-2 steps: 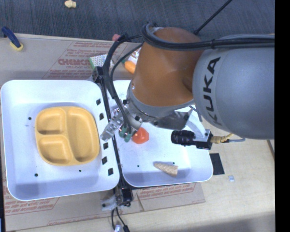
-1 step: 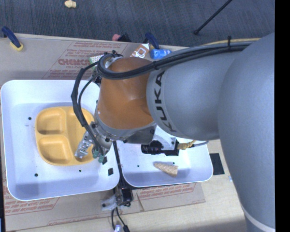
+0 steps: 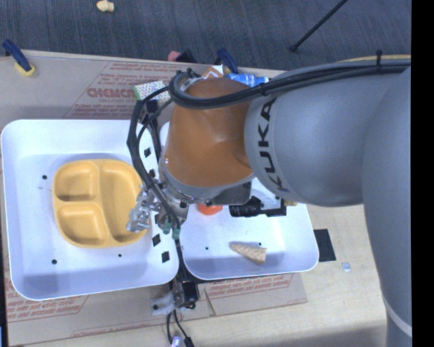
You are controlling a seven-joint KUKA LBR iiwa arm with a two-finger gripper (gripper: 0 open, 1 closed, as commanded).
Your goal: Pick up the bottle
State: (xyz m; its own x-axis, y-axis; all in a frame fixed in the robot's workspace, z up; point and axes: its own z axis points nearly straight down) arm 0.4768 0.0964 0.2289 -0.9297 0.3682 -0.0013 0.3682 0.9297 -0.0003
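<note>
Arm (image 3: 275, 143) reaches in from the right, its orange band and grey body covering most of the right bin (image 3: 296, 255) and the seam between the two bins. Gripper (image 3: 141, 219) sits low at the right edge of the left bin (image 3: 14, 194), metallic tip just beside or touching the rim of a yellow divided tray (image 3: 94, 201); whether it makes contact cannot be told. Whether the gripper is open or closed cannot be told either: the tip is small and partly hidden under the wrist and black cables (image 3: 141, 136). Nothing visibly held. Yellow tray lies flat in the left bin, three compartments, toward the bin's centre. In the right bin, near the front wall, a tan wedge-shaped piece (image 3: 248, 251) lies on the white floor, well apart from the gripper. A small orange-red item (image 3: 210, 209) peeks out from under the wrist, mostly covered; whether this is the bottle cannot be determined. Blue object (image 3: 246, 79) shows behind the orange band at the far edge, mostly hidden, identity unclear. Both bins rest on brown cardboard (image 3: 94, 85) over the bench. Blue clamp (image 3: 18, 56) at the far left corner of the cardboard.
</note>
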